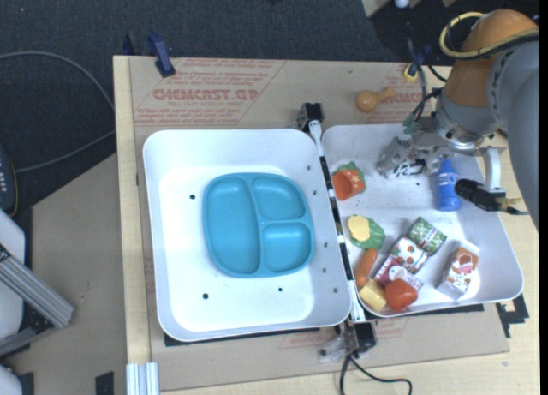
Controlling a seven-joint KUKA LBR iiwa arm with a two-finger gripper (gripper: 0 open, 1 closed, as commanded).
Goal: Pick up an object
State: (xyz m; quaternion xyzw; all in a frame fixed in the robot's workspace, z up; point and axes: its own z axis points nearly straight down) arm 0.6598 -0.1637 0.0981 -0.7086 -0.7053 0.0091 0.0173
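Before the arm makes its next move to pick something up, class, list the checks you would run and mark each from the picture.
1. Tool over the right bin, where the objects lie: ok.
2. Object between the tool's fingers: cannot tell.
3. Nearest targets identified: red item to its left, blue bottle to its right: ok.
4. Bare floor around the tool for descent: ok.
5. Clustered cartons at the bin's near side crowd each other, poor first choice: not ok.
6. Blue tray in the left bin, out of the arm's path: ok.
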